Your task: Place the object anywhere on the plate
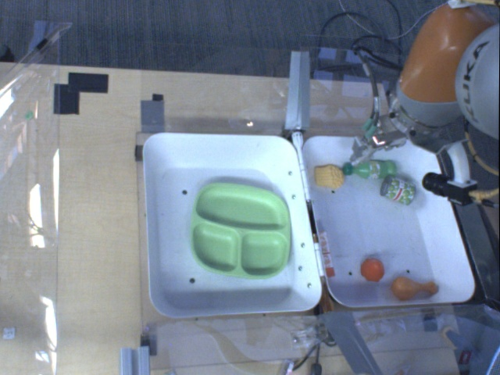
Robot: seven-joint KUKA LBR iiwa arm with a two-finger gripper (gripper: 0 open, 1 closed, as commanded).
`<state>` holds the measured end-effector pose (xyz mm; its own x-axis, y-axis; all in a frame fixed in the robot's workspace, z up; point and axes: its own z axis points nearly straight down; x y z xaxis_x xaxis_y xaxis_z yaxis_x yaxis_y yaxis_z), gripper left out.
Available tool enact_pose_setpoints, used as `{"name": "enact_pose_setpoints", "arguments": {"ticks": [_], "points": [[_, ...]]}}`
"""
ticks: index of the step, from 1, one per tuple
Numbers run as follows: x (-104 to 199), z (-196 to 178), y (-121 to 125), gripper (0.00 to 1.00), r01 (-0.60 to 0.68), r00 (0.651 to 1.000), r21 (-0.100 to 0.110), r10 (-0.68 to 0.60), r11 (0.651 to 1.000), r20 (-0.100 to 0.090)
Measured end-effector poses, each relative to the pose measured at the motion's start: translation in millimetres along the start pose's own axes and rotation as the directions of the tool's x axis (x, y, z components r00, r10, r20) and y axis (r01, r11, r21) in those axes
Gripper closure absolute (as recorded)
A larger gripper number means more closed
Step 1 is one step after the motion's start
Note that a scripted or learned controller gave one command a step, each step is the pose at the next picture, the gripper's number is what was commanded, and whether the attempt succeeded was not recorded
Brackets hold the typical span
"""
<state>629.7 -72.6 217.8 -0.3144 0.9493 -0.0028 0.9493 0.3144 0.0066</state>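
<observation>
A green plate point(239, 230) with three compartments lies in the left bin point(168, 209). The right bin point(437, 233) holds a yellow corn piece point(329, 176), a green bottle point(375, 168) lying on its side, a green can point(398, 190), an orange ball point(373, 269) and a brown drumstick point(412, 288). My gripper point(367, 151) hangs over the back of the right bin, just above the green bottle's neck end and right of the corn. Nothing is visibly held in it.
A metal divider point(298, 92) and the bins' touching rims run between the two bins. Cables point(367, 30) loop behind the arm at the back right. The arm's orange band point(437, 53) looms over the right bin's far corner.
</observation>
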Motion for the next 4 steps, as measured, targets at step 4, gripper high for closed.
{"name": "enact_pose_setpoints", "arguments": {"ticks": [4], "points": [[-11, 71, -111, 1.0, 0.026, 1.0, 0.003, -0.026, 1.0, -0.001]]}}
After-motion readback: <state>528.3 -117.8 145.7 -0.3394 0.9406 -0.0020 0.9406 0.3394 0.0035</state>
